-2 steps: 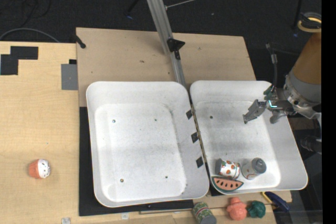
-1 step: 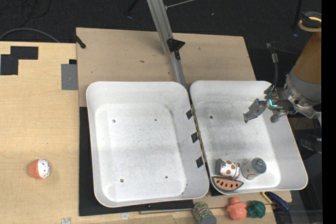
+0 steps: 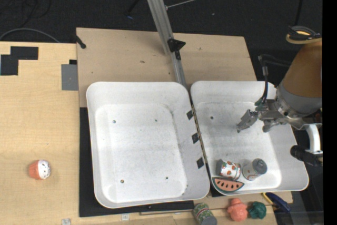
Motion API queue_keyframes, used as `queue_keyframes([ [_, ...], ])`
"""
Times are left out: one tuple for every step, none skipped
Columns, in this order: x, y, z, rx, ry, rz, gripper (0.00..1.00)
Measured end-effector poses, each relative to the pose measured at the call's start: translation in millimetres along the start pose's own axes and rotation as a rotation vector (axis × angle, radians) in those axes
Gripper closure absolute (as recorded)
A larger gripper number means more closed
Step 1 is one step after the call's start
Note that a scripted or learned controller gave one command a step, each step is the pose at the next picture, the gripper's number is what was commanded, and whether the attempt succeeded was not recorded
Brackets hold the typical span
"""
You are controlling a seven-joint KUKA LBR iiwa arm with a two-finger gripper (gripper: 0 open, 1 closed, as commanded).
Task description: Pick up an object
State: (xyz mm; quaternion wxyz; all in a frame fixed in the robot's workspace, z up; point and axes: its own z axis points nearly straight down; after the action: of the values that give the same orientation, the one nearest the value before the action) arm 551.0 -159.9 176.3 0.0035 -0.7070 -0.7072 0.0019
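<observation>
A small white cup with red strawberry print [image 3: 229, 169], a grey metal cylinder [image 3: 256, 168] and a watermelon-slice toy [image 3: 228, 185] lie clustered at the right white bin's [image 3: 231, 93] near edge.

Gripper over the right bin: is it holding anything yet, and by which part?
Nothing is held. The gripper hangs above bare floor of the right bin, apart from the objects near its front edge.

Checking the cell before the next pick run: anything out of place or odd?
Yes. A round orange-and-white toy lies on the wooden surface far left of both bins. A small can, a pink toy and a green toy sit outside the right bin, past its near rim. A watermelon-slice toy lies by that rim.
</observation>
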Motion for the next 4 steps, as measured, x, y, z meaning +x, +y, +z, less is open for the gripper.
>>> queue_keyframes([
  [5, 4, 62, 0.001, 0.0, 0.001, 0.0],
  [5, 5, 84, -0.006, -0.002, 0.004, 0.0],
  [5, 5, 74, -0.006, -0.001, 0.009, 1.0],
  [-3, 9, 28, -0.009, -0.003, 0.006, 1.0],
])
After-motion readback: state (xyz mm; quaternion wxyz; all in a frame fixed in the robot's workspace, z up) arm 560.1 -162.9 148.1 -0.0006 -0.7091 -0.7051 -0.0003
